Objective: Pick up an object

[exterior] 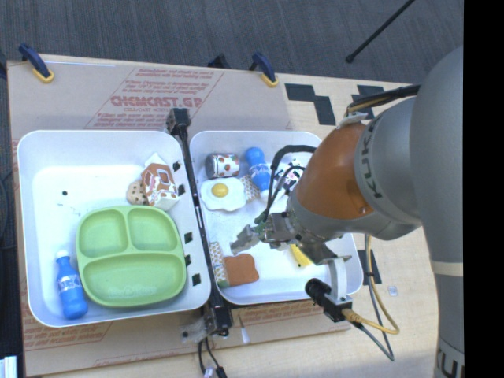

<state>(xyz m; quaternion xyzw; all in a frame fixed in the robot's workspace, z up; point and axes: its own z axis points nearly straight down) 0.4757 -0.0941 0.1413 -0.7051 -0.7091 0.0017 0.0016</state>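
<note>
The gripper (250,239) hangs low over the brown toast (241,269) (likely target); finger state cannot be determined.

My grey arm (429,172) comes in from the right, bulky and close to the camera. Its orange band (335,176) sits above the wrist, which is angled down and left. My two-finger metal gripper (246,241) is low at the near-left end of the arm, pointing left. Can't make out the finger gap from this angle. Black cables (277,176) loop along the wrist's far side.
</note>
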